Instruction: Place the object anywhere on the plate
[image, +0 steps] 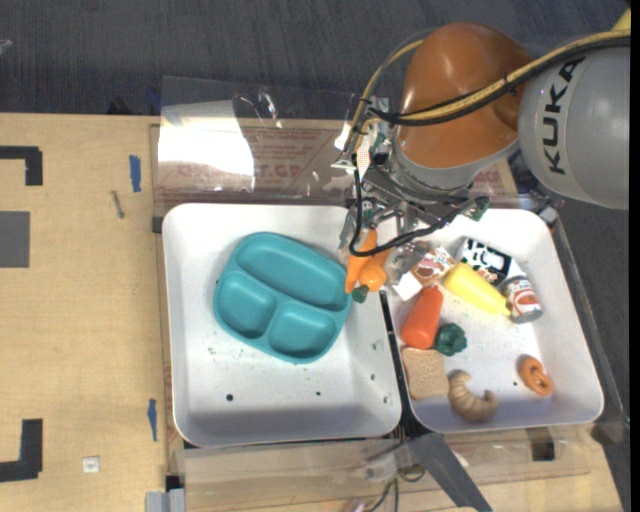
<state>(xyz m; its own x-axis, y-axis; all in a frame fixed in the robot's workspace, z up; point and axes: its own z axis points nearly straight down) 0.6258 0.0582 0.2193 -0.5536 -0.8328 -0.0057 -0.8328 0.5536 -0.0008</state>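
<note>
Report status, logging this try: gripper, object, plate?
Gripper at left bin's right edge, gripping small orange toy. Toy beside teal divided plate, not on it. Path clear.

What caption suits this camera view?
Claw carries an orange toy over the teal plate's edge.

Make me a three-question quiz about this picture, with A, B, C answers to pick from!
1. Where is the teal plate?
A. in the left bin
B. in the right bin
C. on the wooden bench

2. How many compartments does the plate have?
A. one
B. three
C. six

3. What is lying on the plate?
A. the croissant
B. the pretzel
C. nothing yet

Answers:
1 A, since the plate sits inside the left bin.
2 B, since ridges split it into one long section and two smaller ones.
3 C, since the croissant and pretzel lie in the right bin, and the small orange toy under the pincer is beside the plate's rim.
</note>
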